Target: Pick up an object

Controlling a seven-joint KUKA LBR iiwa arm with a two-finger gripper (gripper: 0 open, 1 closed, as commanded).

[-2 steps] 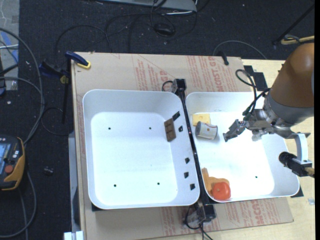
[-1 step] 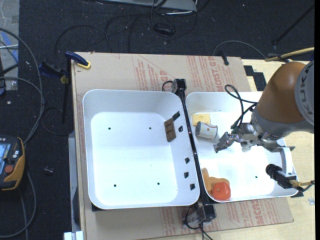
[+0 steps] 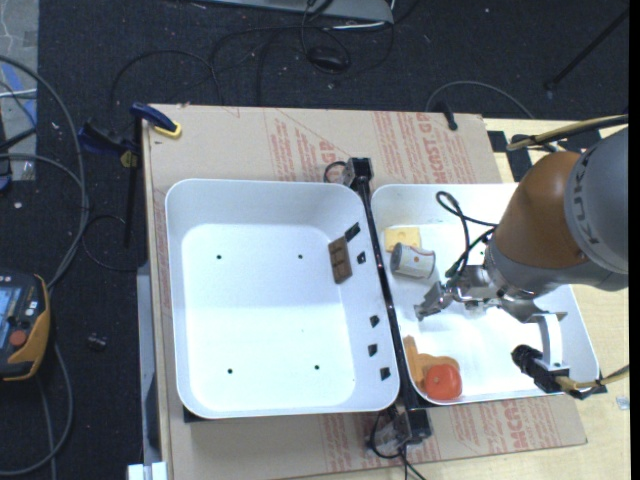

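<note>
Bright, even overhead light — soft shadows, slightly grainy.

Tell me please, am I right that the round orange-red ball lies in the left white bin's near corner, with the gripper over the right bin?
Not quite: the round orange-red ball lies in the near corner of the right white bin, not the left one. The camera view shows this. The gripper is indeed over the right bin.

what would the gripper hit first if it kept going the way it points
Probably the grey cylinder, which lies just up and left of the gripper in the right bin. Height is unclear, so it may pass above it.
</note>
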